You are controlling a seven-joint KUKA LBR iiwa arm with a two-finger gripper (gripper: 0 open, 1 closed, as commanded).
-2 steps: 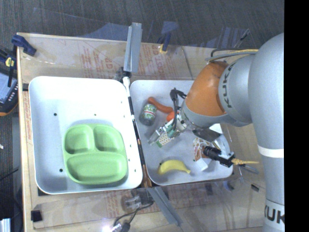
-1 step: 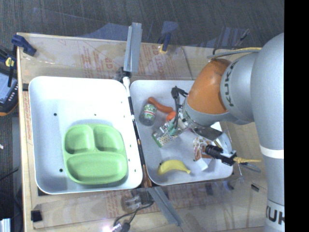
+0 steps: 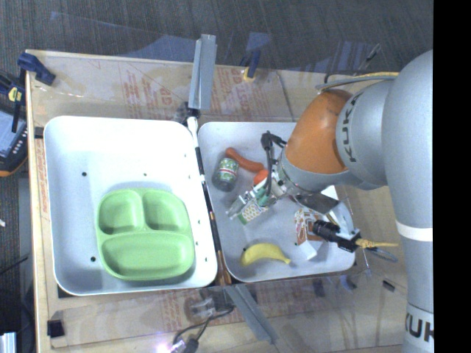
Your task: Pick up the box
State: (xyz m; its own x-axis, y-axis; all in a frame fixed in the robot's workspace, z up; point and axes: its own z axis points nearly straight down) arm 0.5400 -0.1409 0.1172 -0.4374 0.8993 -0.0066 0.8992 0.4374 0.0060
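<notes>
In the right bin (image 3: 335, 267), a small white box with red-brown print (image 3: 302, 226) lies near the right side, partly under the arm. My gripper (image 3: 246, 206) is low in the middle of this bin, left of that box. A small green-and-white printed item (image 3: 255, 197) sits right at the gripper's tip. Whether that item is held or only touched is unclear. The arm's orange band (image 3: 320, 138) hangs over the bin's upper right and hides what lies beneath it.
A grey-green can (image 3: 226, 172) and an orange carrot (image 3: 241, 157) lie just above and to the left of the gripper. A banana (image 3: 265, 254) rests by the right bin's front wall. The left bin (image 3: 66, 145) holds a green divided tray (image 3: 146, 234).
</notes>
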